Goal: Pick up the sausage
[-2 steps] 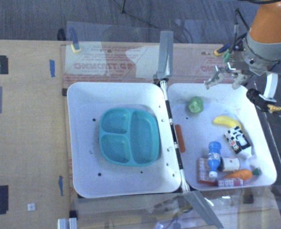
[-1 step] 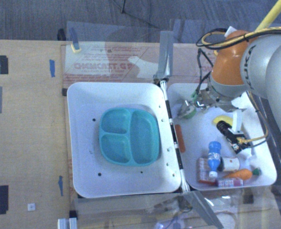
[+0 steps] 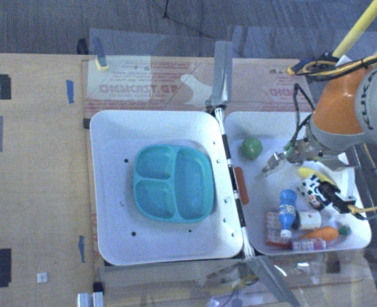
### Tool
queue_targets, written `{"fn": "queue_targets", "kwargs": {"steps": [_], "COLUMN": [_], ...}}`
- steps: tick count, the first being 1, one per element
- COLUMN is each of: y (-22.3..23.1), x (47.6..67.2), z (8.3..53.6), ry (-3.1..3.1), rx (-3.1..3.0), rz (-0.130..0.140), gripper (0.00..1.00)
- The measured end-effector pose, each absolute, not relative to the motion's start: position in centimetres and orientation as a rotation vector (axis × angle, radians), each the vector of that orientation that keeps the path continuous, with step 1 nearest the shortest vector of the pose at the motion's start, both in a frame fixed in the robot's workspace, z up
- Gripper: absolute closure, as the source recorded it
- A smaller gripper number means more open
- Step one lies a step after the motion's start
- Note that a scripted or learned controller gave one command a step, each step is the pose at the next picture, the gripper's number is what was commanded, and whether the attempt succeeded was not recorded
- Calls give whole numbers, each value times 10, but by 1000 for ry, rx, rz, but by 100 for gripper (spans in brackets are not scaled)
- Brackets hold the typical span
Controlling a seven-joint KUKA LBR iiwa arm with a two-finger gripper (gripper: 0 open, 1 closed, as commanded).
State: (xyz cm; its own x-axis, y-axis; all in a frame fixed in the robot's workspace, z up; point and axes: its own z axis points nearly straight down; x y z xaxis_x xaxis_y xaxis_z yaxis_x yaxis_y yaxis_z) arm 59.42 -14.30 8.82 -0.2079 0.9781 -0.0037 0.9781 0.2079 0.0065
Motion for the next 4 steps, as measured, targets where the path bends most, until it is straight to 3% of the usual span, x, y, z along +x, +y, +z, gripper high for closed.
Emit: {"fn": "queue_targets", "kwargs": {"steps": [1,2,3,4], "y": [-171,-181,-219,-220], "x": [565,557,578,553], "z": [88,88,88,88], "ry": [2741,2539,2555,2602], "rx": [1517,1837,1821,1747], "rz": [5,6,12,9], "gripper": [0,0,0,0]}}
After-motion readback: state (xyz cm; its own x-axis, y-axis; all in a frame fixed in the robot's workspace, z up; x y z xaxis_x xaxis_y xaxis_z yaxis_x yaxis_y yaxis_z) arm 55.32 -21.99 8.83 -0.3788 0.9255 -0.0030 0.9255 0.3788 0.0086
